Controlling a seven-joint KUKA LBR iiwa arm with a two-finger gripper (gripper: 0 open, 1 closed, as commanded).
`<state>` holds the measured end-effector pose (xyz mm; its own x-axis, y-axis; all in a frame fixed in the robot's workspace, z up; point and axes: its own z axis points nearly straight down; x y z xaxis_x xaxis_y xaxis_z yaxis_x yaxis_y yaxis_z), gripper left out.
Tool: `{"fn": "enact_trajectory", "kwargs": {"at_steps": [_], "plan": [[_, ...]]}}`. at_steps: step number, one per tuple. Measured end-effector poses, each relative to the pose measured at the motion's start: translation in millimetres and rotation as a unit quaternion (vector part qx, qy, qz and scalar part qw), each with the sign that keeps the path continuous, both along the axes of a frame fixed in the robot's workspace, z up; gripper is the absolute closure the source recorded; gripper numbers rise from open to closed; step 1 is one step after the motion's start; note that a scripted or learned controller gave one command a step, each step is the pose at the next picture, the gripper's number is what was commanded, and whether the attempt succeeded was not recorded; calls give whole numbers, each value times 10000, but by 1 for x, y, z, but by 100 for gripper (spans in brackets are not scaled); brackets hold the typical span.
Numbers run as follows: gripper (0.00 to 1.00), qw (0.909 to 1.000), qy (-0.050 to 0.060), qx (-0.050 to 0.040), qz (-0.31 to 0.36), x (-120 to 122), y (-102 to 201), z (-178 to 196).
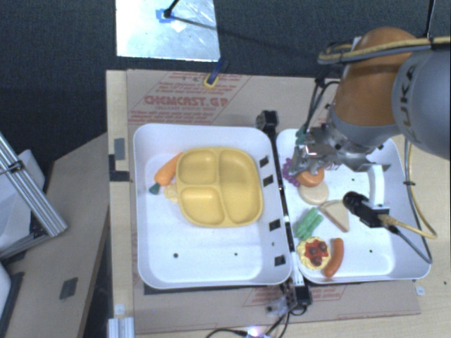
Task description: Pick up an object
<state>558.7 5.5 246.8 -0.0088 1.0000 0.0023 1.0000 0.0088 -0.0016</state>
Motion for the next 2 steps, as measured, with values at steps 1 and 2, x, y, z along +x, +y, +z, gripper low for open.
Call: {"fn": "enact_trajectory", "kwargs": {"at_steps": [1,2], "plan": [[100,10000,8,-1,-4,-29,42,-16],[100,10000,2,2,0,-44,91,-31]]}}
